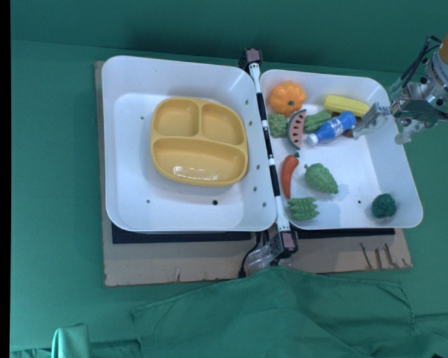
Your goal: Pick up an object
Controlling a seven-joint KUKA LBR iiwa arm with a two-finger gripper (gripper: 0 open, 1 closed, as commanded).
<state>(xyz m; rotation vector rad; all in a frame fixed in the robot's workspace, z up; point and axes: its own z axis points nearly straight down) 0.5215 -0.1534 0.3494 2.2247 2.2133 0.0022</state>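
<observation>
End effector (384,118) hovers over the right bin's (403,192) far right corner; whether it grips anything cannot be told. Blue bottle (332,129) lies just beside it, long axis left-right.

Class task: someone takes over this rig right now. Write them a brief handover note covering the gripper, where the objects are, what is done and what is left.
Gripper: over the right bin's upper right corner, next to the blue bottle; nothing seen held.
Right bin: pumpkin, corn, bottle, watermelon slice, carrot, green pepper, pea pods, dark green ball.
Left bin: yellow divided plate.
Done: nothing picked.
Left: grasp one object and lift it; the bottle is nearest.
</observation>
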